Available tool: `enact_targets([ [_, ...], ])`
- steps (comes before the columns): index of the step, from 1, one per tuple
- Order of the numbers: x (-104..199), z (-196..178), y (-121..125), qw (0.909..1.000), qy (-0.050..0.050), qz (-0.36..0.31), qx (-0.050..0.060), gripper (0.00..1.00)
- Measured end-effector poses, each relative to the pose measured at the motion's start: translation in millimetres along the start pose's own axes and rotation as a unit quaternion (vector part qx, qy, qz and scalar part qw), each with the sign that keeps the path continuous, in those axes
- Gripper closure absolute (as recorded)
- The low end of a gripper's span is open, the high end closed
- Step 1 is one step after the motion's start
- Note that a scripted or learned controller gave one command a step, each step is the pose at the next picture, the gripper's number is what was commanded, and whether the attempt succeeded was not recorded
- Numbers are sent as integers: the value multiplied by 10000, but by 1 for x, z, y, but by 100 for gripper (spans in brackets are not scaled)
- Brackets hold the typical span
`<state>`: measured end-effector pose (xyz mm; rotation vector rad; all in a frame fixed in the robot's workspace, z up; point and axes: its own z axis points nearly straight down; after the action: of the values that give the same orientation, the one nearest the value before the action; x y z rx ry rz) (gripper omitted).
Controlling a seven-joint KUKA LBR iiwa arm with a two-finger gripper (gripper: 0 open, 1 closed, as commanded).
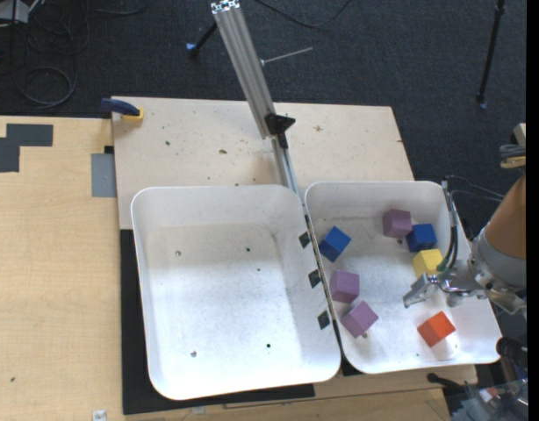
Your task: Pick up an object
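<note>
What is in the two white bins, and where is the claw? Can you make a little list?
left bin: no blocks
right bin: seven blocks
purple blocks: three
blue blocks: two
yellow block: right side, below a blue one
orange block: near the front right corner
claw: over the right bin, between yellow and orange blocks
holding: nothing seen

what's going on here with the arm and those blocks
The arm reaches into the right bin, its tool low among the blocks, between a yellow block and an orange one. Nothing is visibly held. Two blue and three purple blocks lie nearby, and the left bin holds no blocks.
</note>
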<state>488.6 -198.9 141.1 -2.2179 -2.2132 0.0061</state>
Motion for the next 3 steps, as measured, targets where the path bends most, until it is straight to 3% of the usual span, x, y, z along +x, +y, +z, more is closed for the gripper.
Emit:
enact_targets([
  [1, 0, 50, 1, 10000, -7, 2, -39, 0],
  [2, 0, 39, 0, 10000, -1, 34, -32, 100],
  [3, -2, -17, 11, 10000, -20, -20, -58, 100],
])
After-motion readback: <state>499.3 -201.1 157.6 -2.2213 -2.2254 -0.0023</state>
